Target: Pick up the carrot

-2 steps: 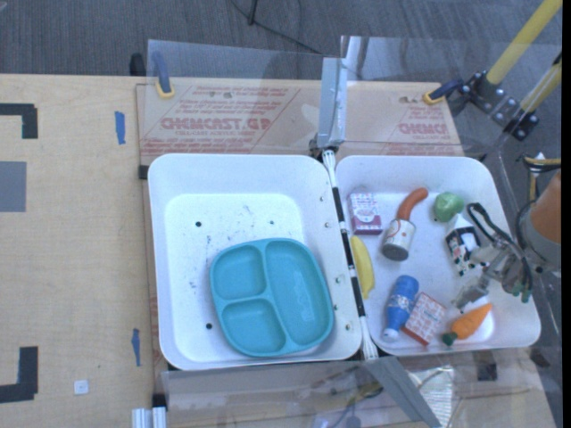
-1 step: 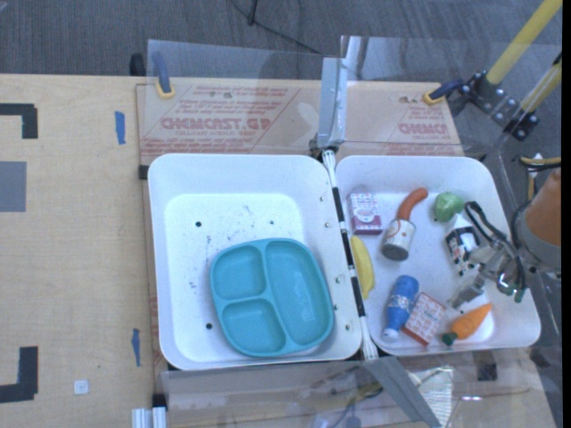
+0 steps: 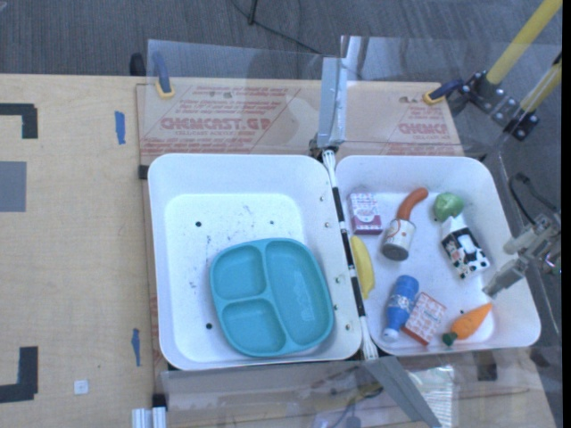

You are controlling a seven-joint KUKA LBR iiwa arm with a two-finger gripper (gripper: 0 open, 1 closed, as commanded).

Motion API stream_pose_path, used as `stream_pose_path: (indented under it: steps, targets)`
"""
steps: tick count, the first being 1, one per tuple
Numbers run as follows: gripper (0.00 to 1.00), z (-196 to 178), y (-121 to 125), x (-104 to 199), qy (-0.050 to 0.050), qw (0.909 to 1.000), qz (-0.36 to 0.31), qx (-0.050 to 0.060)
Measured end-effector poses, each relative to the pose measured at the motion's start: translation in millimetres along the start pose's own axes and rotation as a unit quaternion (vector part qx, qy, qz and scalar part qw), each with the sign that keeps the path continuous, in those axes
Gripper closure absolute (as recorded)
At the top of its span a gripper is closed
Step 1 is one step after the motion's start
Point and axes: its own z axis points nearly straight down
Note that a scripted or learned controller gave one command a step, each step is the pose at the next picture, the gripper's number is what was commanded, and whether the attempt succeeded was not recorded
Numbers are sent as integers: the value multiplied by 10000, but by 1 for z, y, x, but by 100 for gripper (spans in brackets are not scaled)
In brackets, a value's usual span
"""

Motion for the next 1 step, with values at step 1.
stream_pose_path:
  steps: [1]
  targets:
    - [0,-20,11,10,-13,9977,-672,-5]
